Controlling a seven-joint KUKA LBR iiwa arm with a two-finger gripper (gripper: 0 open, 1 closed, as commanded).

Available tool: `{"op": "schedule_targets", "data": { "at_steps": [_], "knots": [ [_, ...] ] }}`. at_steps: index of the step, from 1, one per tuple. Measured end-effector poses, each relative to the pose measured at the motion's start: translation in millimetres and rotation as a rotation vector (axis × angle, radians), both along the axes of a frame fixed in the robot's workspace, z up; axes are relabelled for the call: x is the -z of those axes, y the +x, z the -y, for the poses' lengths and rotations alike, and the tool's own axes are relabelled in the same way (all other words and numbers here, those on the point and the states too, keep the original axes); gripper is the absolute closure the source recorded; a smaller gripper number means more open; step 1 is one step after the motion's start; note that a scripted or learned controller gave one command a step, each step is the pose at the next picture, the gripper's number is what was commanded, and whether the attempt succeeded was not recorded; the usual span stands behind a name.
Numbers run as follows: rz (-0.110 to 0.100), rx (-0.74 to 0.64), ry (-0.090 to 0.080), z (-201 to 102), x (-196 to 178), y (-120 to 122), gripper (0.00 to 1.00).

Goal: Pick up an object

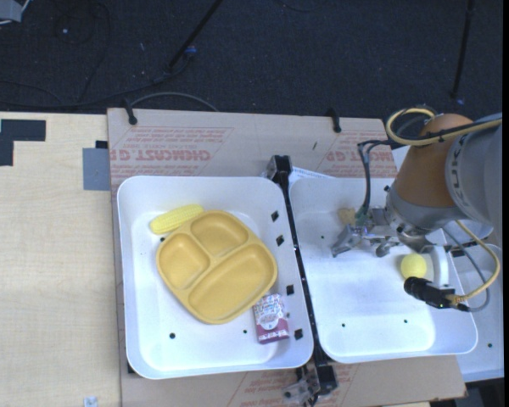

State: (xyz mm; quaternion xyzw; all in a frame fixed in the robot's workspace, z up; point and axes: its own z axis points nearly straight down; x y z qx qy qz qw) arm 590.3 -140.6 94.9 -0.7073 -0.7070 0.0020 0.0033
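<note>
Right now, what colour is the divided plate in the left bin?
Yellow. The divided plate shows plainly in the camera view from above.

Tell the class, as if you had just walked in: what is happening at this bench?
A grey robot arm reaches into the right bin, its gripper low near the bin's back left part. A yellow ball lies close beside the arm. In the left bin lie a yellow divided plate, a yellow corn cob and a small red packet.

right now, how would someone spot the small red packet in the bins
Look in the left white bin, which holds a yellow divided tray. Just off that tray's lower right edge, near the centre divider between the bins, lies the small red packet. It is the one red, printed item; its neighbours are plain yellow.
</note>
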Motion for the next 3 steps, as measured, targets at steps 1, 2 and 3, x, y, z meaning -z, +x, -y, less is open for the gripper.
{"op": "schedule_targets", "data": {
  "at_steps": [1,2,3],
  "knots": [
    [0.003,0.002,-0.001,-0.4,8.0,-0.6,0.00],
    [0.003,0.004,-0.001,0.1,-2.9,-0.4,1.00],
    [0.009,-0.002,-0.002,-1.5,-45.4,1.8,1.00]
  ]
}}
